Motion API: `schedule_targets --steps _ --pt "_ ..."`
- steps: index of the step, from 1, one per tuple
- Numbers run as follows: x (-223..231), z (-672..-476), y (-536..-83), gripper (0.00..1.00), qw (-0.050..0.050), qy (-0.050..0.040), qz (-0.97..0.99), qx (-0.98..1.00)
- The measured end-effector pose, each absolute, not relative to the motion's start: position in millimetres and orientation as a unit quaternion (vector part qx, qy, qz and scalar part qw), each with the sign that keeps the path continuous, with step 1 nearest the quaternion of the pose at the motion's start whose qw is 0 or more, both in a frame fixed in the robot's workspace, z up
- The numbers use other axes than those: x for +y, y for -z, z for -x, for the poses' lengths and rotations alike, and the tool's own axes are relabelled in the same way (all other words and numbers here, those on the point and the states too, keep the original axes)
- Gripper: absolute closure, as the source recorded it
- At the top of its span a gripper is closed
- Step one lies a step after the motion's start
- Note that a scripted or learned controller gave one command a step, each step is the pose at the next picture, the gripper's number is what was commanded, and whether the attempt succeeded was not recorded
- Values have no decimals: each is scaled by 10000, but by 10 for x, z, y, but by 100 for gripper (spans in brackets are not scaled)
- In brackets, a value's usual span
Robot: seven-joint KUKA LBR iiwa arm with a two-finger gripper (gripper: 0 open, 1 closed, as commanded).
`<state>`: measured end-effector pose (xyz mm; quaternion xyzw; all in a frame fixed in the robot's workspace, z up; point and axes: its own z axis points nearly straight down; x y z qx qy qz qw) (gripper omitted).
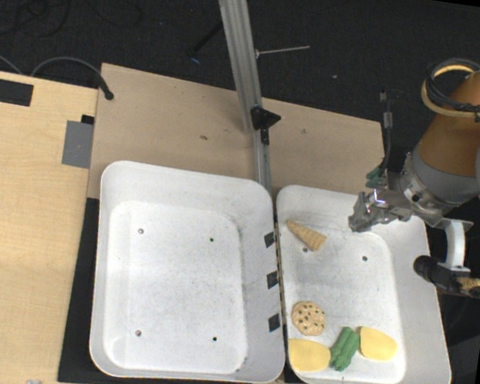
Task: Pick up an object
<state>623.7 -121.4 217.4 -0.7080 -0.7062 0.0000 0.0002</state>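
Plainly, several small things lie in the right bin (423, 288), and any of them could be the object to pick; nearest the tool (364, 217) is a cone-shaped piece (306, 235), tan with a ribbed look, lying on its side near the bin's upper left corner; its long axis runs roughly left to right with a slight downward slant, the narrow tip toward the left by the bin's wall and the wide end toward the right. Toward the bin's near edge sits a round cookie (308, 316), tan and flecked with dark spots, lying flat; just below it lies a yellow rounded piece (308, 356), its length roughly left to right; beside that, touching or nearly so, a green pod-like piece (344, 348) has its long axis running up and down with a slight lean to the right at the top; to its right a second yellow piece (377, 345) lies with its length across the bin.

The tool hangs over the upper edge of the right bin, above and to the right of the cone and apart from it; whether it is spread or closed I cannot tell, as its tips are small and dark against the bin; nothing is seen held in it. The left bin (119, 213) sits alongside on the bench (9, 222).
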Motion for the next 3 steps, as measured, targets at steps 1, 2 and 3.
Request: schedule_targets --steps 1,2,3 --pt "-677 -6269 -2300 100 8 6 7057 -7085" --pt "-99 -6282 -2389 100 13 4 7054 -7088" --pt "499 -6220 -2343 100 21 -8 7054 -7088"
